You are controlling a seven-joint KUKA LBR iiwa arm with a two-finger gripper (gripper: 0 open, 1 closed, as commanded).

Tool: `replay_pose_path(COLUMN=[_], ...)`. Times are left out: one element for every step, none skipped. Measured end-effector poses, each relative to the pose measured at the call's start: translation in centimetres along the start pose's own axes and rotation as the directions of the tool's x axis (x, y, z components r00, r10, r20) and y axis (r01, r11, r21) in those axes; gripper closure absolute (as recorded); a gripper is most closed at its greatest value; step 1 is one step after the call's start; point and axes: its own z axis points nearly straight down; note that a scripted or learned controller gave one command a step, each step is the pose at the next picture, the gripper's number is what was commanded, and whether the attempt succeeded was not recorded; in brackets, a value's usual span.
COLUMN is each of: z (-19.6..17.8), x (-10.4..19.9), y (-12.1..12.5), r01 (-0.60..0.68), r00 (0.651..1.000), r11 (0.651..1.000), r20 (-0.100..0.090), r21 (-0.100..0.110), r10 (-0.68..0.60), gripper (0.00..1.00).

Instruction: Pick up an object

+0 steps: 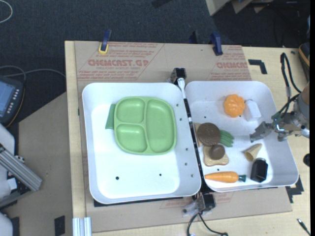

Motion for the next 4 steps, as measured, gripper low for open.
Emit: replay_pose_path(z=[5.0, 9.4, 8.1, 3.7], x=[0.0, 0.0, 0.0, 0.3], y=[-1.1, -1.1, -1.0, -0.7], r01=[-0.001, 0.000, -0.001, 0.001], r00=[1.000, 1.000, 1.000, 1.000], r11=[1.000, 1.000, 1.000, 1.000], r20=[0.000, 0.000, 0.004, 0.006], r21=[0.000, -0.002, -0.008, -0.012], r10=[0.001, 0.000, 0.001, -0.001], gripper=[0.00, 0.00, 1.00, 1.00])
